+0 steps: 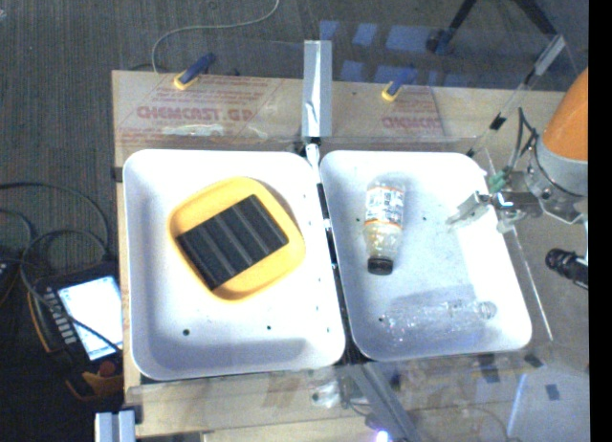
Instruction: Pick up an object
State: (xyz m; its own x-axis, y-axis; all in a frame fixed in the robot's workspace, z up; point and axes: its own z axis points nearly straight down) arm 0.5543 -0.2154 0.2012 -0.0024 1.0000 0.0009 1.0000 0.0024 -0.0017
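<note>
Bottle (383,225) lies in the right bin (507,287); we cannot tell the state of the gripper (478,206) near its right rim.

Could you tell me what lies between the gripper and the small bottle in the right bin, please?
Nothing: in the camera view, the stretch from the gripper to the bottle is bare white floor of the right bin.

Red lettering runs along the cardboard sheet (206,110) behind the bins; it looks like "CHEMCAST GP", though the letters are faint. A second red print near the right clamp is too blurred to read, as is the bottle's label (384,206).
</note>
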